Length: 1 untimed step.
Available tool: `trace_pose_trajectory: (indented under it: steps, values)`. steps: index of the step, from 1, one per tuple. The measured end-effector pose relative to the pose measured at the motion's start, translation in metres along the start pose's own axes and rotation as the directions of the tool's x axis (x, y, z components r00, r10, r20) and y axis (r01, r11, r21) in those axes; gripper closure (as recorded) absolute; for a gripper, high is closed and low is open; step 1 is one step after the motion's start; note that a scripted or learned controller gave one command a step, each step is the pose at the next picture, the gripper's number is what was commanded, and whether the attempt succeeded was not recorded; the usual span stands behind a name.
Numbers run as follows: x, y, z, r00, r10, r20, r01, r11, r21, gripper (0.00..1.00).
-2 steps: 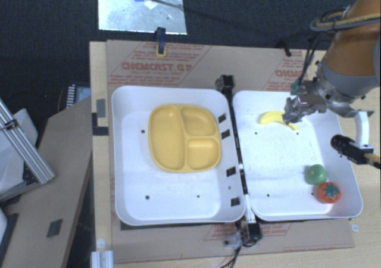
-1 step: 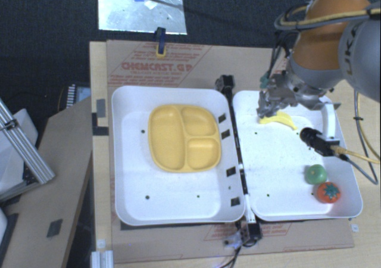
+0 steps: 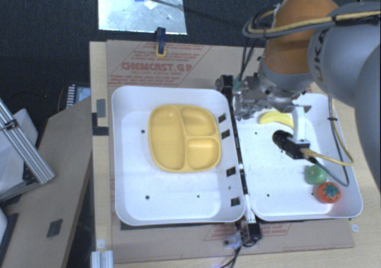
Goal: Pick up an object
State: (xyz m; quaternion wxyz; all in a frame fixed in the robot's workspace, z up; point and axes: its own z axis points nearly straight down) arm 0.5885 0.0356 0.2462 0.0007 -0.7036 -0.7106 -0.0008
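My gripper point(image 3: 245, 108) hangs low over the far left corner of the right bin point(image 3: 262, 201), close to the wall between the two bins. A yellow banana point(image 3: 276, 119) lies just to its right, partly covered by the wrist. Near the bin's front right corner sit a small green fruit point(image 3: 315, 174) and a red tomato-like fruit point(image 3: 327, 192), side by side and well away from the gripper. Nothing shows in the gripper's grasp.
A yellow divided plate point(image 3: 183, 137) lies in the middle of the left bin point(image 3: 137, 201). The grey arm with its orange band point(image 3: 297, 16) crosses above the right bin's far side. Cardboard point(image 3: 155, 67) lies under both bins.
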Motion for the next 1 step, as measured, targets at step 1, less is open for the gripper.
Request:
trace_pose_trajectory:
  steps: [1]
  values:
    - [0.0461,0.0172,0.0144,1.000,0.001,0.000,-0.001,1.000,-0.001,1.00]
